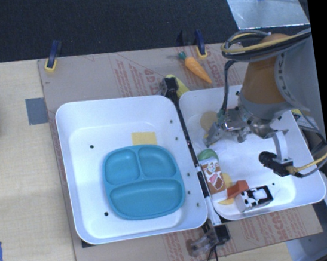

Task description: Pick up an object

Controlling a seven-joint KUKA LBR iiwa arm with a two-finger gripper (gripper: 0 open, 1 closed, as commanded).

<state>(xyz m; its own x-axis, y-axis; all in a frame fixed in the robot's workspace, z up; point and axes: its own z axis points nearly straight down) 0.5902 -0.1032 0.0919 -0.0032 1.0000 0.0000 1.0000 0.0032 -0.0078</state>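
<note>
The left shallow white bin (78, 169) holds a blue plastic divided tray (143, 181) and a flat yellow square piece (144, 138). In the right white bin (307, 188) lie a small printed carton with green cap (212, 171), an orange wedge (237, 188) and a black-and-white block (256, 197). The metal gripper (228, 128) hangs low over this bin; its state I cannot tell.

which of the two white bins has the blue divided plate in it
The left bin. It holds the blue divided plate and a yellow piece; the right bin holds small items, with the arm reaching over it.
</note>
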